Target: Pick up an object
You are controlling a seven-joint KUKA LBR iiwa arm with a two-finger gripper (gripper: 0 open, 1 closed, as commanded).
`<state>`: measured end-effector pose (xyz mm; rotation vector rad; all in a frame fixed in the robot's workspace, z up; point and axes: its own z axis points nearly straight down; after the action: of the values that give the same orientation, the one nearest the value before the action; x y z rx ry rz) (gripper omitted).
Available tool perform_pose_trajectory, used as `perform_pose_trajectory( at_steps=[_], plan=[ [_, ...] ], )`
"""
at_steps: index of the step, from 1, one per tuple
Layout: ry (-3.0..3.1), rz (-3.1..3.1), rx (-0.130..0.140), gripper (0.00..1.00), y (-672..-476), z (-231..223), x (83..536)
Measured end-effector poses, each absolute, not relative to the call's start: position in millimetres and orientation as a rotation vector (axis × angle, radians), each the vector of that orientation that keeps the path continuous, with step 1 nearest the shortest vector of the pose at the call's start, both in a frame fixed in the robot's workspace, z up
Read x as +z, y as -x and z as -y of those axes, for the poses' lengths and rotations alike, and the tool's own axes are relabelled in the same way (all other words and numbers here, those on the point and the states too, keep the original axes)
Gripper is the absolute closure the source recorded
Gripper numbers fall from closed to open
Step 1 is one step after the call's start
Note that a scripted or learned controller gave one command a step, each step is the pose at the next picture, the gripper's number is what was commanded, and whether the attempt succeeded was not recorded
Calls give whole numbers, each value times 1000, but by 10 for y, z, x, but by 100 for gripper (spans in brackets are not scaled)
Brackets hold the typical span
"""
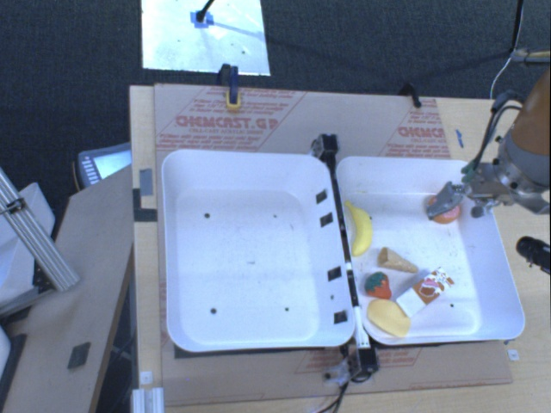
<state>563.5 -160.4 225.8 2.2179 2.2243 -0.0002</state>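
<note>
The right bin (510, 308) holds several small objects. A yellow banana (362, 228) lies by its left wall. Below it are a tan wedge (396, 261), a red strawberry-like piece (378, 285), a yellow lemon-shaped piece (388, 318) and a white and red packet (426, 289). An orange-red round object (447, 218) rests near the bin's back right. My gripper (446, 201) is right over that object, low in the bin and partly covering it. Whether the object is in its grasp is hidden.
The left bin (250, 248) stands beside the right one, with black clips (336, 274) along the shared wall. The grey arm with its orange band (527, 157) comes in over the right bin's far right rim. A black cable loops above it.
</note>
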Motion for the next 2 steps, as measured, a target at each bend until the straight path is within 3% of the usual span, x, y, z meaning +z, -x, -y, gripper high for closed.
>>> perform_pose_trajectory(
  at_steps=[1, 2],
  plan=[
    [-2214, -2226, 1, 100, -5644, 1606, 2357],
    [-2199, -2227, 15, 100, -6074, 836, 3512]
  ],
)
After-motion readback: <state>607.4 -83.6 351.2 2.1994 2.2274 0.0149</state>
